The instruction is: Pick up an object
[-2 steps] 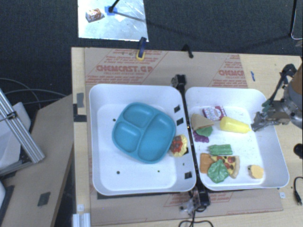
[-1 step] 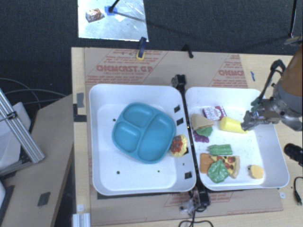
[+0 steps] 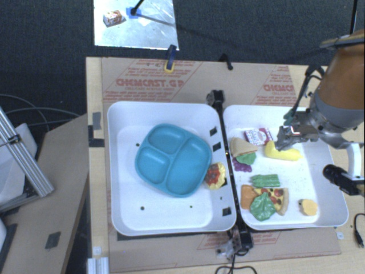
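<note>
Yellow banana (image 3: 283, 153), smooth curved plastic toy, right of the tortilla wrap (image 3: 242, 148), gripper (image 3: 283, 140) directly over it, finger spread unclear.

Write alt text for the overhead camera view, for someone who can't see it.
A grey and orange robot arm reaches in from the right, its gripper low over a yellow banana in the right white bin, among toy foods including a pizza slice. The left white bin holds a blue divided plate.
</note>
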You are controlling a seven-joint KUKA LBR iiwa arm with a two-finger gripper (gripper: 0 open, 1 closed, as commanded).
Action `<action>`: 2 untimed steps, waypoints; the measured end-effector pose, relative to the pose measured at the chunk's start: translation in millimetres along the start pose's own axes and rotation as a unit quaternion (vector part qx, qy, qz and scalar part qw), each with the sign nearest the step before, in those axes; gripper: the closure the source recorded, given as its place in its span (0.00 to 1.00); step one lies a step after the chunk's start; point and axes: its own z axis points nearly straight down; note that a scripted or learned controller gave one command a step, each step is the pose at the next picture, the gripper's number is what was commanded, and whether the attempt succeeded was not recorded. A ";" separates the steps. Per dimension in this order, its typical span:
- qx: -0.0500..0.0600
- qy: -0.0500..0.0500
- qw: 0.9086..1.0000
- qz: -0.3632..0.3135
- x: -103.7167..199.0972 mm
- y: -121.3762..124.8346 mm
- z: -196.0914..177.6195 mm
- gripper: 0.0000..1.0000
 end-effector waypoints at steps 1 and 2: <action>-0.002 0.000 1.000 0.000 39.2 70.9 2.2 1.00; 0.001 -0.001 1.000 0.005 8.8 54.2 7.2 1.00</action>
